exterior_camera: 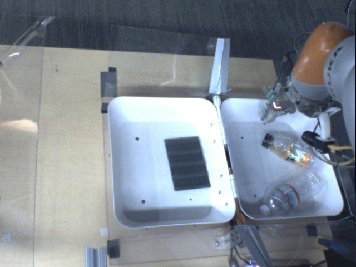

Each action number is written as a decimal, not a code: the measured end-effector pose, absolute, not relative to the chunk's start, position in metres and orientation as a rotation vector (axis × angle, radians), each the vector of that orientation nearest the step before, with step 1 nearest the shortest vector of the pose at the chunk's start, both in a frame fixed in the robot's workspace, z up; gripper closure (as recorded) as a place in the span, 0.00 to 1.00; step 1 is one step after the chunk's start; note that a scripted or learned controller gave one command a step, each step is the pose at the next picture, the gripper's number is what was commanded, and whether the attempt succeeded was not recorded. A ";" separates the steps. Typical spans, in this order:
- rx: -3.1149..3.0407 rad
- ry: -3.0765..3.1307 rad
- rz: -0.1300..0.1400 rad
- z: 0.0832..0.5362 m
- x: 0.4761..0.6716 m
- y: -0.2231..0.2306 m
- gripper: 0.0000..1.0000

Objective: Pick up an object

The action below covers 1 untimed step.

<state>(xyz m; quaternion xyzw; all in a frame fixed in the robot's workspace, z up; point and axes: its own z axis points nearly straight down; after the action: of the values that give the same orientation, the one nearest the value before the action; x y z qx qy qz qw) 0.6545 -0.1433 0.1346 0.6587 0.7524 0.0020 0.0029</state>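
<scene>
My gripper [272, 113] hangs over the far edge of the right bin [245, 166], below the arm's orange band. A small bottle with a dark cap and an orange-yellow label [286, 149] lies on its side a little in front of the gripper, apart from it. A clear plastic water bottle [290, 194] lies along the bin's near edge. A black ribbed rectangular block [187, 162] lies flat in the middle of the left bin [125, 149]. I see nothing held in the gripper.
A metal post [219, 65] rises behind the seam between the two bins. Black cables [321, 142] hang off the arm over the right bin's right side. Wooden bench top [55, 149] stretches out to the left.
</scene>
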 end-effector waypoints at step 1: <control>2.065 2.360 0.006 0.134 0.654 -0.143 0.00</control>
<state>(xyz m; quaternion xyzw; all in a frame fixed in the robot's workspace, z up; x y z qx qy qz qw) 0.6544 -0.1432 0.1345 0.6586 0.7525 0.0019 0.0029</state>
